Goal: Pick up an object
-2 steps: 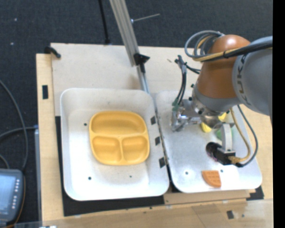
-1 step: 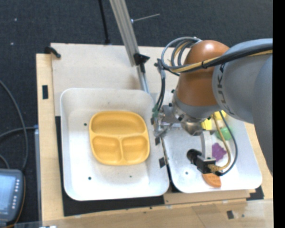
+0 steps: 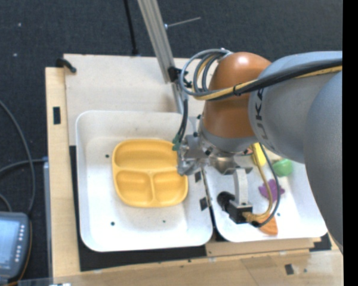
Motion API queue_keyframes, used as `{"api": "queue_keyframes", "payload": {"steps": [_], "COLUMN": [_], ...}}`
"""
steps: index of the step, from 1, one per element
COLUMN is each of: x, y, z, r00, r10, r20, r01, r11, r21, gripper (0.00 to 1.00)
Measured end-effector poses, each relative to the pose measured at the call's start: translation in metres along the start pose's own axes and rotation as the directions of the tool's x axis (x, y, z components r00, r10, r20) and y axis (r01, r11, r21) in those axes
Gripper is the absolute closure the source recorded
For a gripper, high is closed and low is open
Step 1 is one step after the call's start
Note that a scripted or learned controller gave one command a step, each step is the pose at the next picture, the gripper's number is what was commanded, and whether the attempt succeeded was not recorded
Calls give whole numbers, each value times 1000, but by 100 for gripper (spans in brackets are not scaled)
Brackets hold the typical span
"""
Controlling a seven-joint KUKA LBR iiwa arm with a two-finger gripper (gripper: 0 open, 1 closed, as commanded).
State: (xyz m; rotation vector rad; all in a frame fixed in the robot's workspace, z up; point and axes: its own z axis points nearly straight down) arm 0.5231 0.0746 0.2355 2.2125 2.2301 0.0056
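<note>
Yellow divided tray lying flat in the left bin, gripper at the tray's right rim, finger state impossible to tell, green, purple and orange toys right of the tray

Yellow three-compartment tray lies flat, face up, in left bin, toward its right edge. Green ball, purple toy, orange piece in right bin, part hidden.
</note>
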Motion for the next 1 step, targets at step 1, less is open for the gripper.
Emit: {"api": "queue_keyframes", "payload": {"steps": [1], "x": [-3], "y": [0], "z": [1], "r00": [1000], "r10": [7], "r20": [1], "r01": [-7], "r11": [1000], "r21": [0], "gripper": [0]}}
